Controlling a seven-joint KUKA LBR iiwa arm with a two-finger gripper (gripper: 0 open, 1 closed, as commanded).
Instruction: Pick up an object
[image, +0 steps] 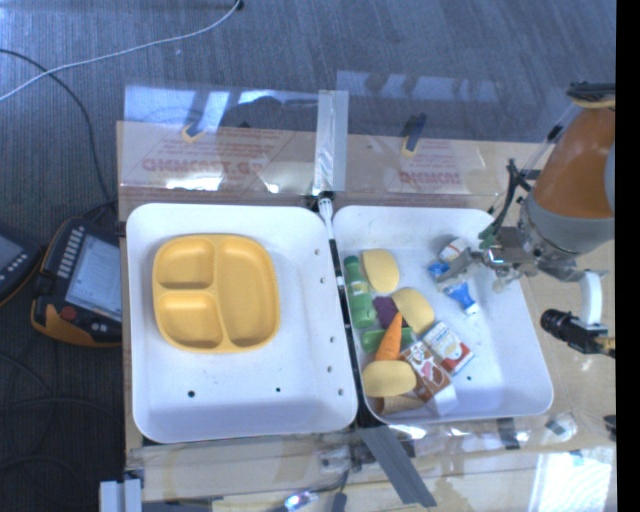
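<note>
Left bin (140, 400): holds a yellow divided plate (215, 292), three compartments, lying flat toward the bin's far left part.
Right bin (520, 385): toy food heaped along its left wall, beside the rim it shares with the left bin.
Heap, far to near: a green bottle-like piece (354, 290) against the left wall; a pale yellow round piece (381, 270); a second yellow piece (415, 308); an orange carrot (390, 337) lying slantwise; a yellow bun-shaped piece (388, 378) at the near left corner.
Carton: a small red and white juice box (437, 357) lies tilted, touching the bun and the carrot.
In the way: the pieces crowd and overlap each other, so none in the heap lies free.
Blue and white packet (460, 296): lies apart from the heap, toward the far right part of the right bin.
End effector (468, 257): low over the right bin's far right part, just above that packet; I cannot tell how far it is spread or whether it has hold of anything.
Arm: reaches in over the right rim, orange band (585, 165) above the wrist.
Bench: brown board with clear sheeting along the far edge.
Room: dark grey carpet; a teach pendant (75, 283) lies on the floor left of the bench, with cables.
</note>
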